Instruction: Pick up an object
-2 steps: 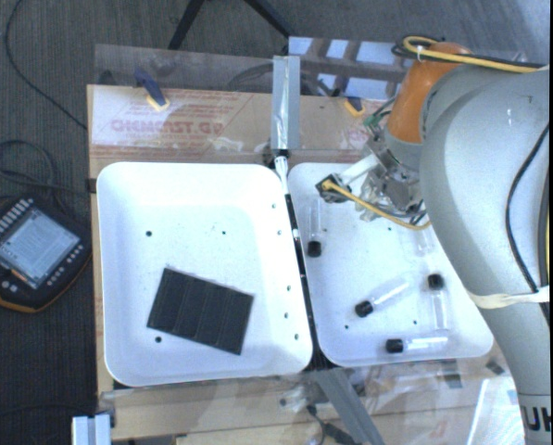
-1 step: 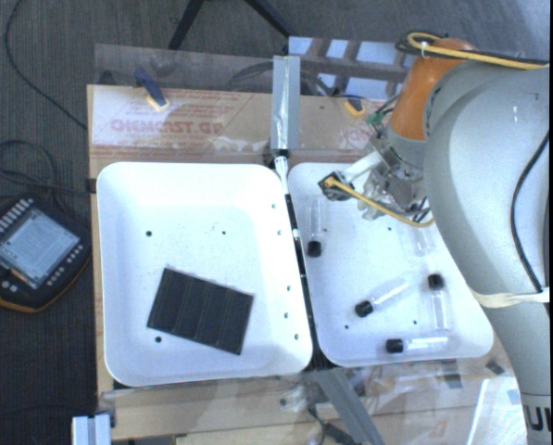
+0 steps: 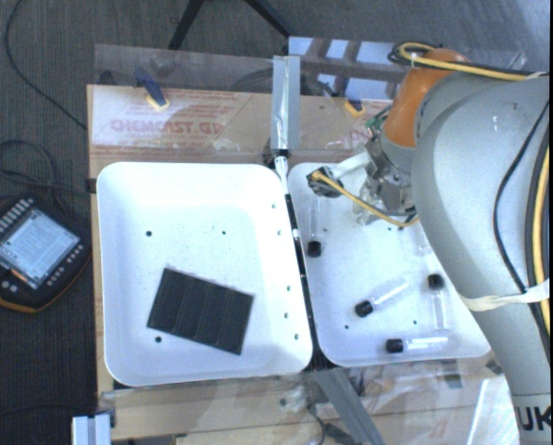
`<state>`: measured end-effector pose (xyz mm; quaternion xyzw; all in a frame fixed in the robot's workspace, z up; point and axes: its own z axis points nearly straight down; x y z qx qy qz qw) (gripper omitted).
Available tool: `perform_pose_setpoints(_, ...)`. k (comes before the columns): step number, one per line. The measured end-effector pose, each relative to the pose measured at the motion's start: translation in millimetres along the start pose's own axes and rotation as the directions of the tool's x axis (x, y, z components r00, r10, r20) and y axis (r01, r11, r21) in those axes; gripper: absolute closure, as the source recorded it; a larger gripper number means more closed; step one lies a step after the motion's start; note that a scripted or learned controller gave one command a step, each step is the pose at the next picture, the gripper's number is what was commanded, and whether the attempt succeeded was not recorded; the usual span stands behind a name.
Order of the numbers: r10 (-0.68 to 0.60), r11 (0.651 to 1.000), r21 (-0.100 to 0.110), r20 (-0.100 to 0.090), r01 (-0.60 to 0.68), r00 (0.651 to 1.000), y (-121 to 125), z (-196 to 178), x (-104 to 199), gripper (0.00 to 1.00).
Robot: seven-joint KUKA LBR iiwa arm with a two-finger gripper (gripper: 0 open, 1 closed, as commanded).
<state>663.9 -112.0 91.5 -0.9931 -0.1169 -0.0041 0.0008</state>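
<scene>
Over on the right-hand bin, the arm is reaching in from the right and its gripper is down near the bin's far end, close to the floor of it. Honestly can't tell how the gripper is set, the wrist and a loop of yellow cable cover that bit, and I don't see anything clearly caught in it.

Stuff to pick from in that same bin: a few clear tubes with black caps. One tube runs along the left wall, cap toward the near end. Another lies at an angle around the middle. A third lies flat by the near edge, and a fourth sits right up against the arm's grey body on the right side. All of them are just lying on the bin floor, apart from the gripper.

Left bin has a flat dark ribbed panel lying tilted in its near half. On the floor off to the left there's the teach pendant.
</scene>
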Motion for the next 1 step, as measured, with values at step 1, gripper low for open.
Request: perform_pose_setpoints(1, 0.001, 1.000, 0.005, 0.002, -0.001, 1.000, -0.6, -8.2, -0.5, 1.00)
